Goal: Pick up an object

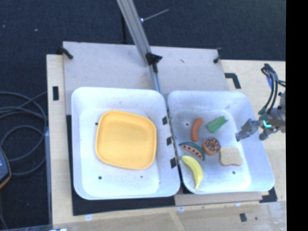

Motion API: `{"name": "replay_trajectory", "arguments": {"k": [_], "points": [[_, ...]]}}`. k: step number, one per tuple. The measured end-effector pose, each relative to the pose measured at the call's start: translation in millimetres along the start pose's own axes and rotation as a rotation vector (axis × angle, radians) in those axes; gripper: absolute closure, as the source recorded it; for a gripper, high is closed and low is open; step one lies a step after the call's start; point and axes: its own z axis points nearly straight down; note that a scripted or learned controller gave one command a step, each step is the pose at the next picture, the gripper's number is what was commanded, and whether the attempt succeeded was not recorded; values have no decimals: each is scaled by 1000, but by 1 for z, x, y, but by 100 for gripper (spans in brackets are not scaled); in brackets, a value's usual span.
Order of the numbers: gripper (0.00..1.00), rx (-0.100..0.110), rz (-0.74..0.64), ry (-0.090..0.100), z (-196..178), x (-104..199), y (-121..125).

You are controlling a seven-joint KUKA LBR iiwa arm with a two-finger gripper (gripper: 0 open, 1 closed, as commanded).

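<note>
Gripper (254, 130) position: I hover at the right bin's (262, 177) right edge, fingers apart, nothing between them. Nearest target: bread slice (231, 156), near the bin's right side, just beside the donut (211, 146). Recommended procedure: centre over the bread, descend vertically, straddle it, keeping clear of the donut, then close.

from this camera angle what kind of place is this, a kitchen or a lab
Most likely a robotics lab test bench, not a kitchen. Two shallow white bins sit side by side: the left bin holds a yellow plate, the right bin holds toy food like a banana. A gripper reaches in, and loose cables trail nearby.
</note>
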Motion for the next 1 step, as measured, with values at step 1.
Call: {"name": "replay_trajectory", "arguments": {"k": [1], "points": [[0,0,0,0,0,0,0]]}}
